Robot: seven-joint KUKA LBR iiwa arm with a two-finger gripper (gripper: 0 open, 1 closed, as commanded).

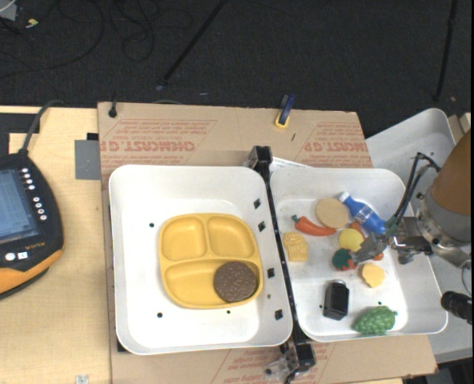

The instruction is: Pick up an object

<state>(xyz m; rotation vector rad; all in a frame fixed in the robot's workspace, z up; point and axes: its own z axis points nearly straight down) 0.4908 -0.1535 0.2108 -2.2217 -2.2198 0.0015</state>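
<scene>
While the arm (453, 190) leans in from the right, its pincer (375, 248) sits low among the toys in the right bin (417, 310)

Left bin (133, 294) carries a yellow divided plate (209, 260) with a brown cookie (235, 282) in its near compartment; from here I cannot tell whether the pincer is clenched or released. Around it lie a blue bottle (359, 212), tan disc (331, 212), green bunch (374, 320), black block (335, 299), orange carrot (315, 226), corn (295, 247) and yellow lemon (350, 239)
</scene>
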